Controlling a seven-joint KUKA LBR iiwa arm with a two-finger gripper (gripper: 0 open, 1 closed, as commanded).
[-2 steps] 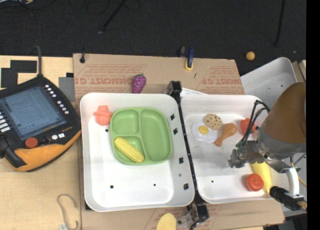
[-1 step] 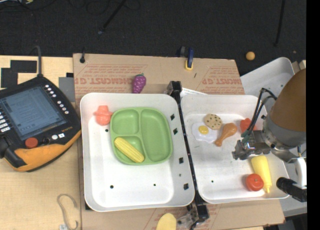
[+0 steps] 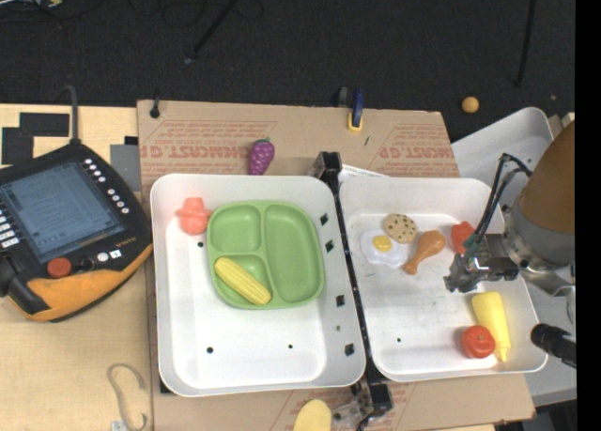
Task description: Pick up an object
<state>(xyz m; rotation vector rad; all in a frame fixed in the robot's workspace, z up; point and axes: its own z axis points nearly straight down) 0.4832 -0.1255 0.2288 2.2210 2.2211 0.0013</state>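
The gripper point(image 3: 467, 274) is seen low over the right bin point(image 3: 423, 349), at its right side; whether it's spread or pinched can't be told from this angle, and nothing is seen held. Just past it toward the bin's far edge, a small red piece point(image 3: 462, 235) is partly hidden. Right below it a yellow bottle-shaped toy point(image 3: 492, 318) is laid, with a red tomato point(image 3: 478, 342) touching it. To its left, a drumstick point(image 3: 425, 250), a fried egg point(image 3: 381, 245) and a cookie point(image 3: 399, 226) are clustered near each other. Much further left, in the left bin point(image 3: 244, 354), a green divided plate point(image 3: 266, 255) is set with corn point(image 3: 242, 280) in one compartment, and a pink toy point(image 3: 192, 216) is just beside the plate.
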